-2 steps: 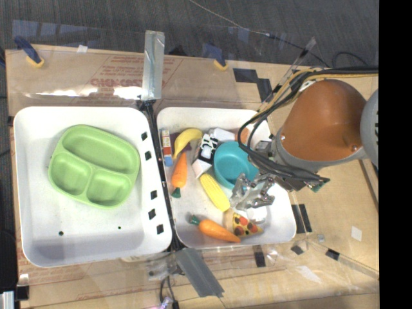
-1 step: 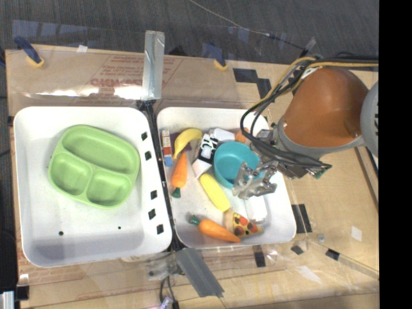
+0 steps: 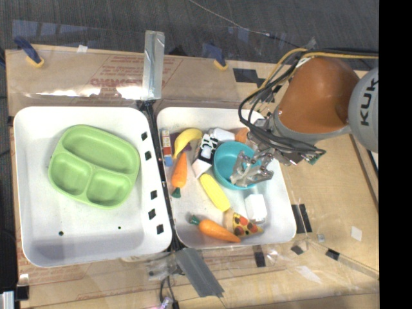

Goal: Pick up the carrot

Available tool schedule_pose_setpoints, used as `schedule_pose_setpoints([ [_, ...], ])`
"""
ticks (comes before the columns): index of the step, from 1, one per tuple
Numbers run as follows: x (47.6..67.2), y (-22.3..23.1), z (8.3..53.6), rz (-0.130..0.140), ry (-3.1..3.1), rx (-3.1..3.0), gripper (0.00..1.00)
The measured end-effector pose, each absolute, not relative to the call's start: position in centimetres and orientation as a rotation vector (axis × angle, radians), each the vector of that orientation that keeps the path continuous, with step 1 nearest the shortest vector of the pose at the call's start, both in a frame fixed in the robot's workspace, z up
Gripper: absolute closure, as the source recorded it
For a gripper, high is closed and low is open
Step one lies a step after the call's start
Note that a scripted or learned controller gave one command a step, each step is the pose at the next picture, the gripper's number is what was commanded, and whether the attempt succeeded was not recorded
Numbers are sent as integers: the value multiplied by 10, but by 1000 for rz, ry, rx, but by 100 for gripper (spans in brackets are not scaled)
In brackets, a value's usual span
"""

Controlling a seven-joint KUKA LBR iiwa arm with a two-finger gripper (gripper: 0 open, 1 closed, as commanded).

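Two bins [image 3: 26, 172] — two carrots [image 3: 217, 230], one banana [image 3: 186, 138]

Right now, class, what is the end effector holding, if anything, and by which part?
Nothing visibly held. The end effector hangs over the teal bowl; both carrots lie apart in the right bin.

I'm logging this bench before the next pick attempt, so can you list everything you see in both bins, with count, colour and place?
Divided plate: one, green, left bin.
Carrots: two, orange; one by the right bin's left wall, one near its front edge.
Banana: one, yellow, back left of right bin.
Yellow oblong piece: one, centre of right bin.
Bowl: one, teal, right bin, under the gripper.
White block: one, front right.
Small toy: one, orange and yellow, beside the front carrot.
Gripper: one, metal, over the bowl.
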State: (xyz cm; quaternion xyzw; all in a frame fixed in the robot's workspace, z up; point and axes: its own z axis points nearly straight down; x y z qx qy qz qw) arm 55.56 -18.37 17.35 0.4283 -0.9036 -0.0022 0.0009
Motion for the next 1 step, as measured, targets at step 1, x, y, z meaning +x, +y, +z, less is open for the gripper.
schedule_pose_setpoints([
  [1,502,-203,218,-2,-2779,1462,100],
])
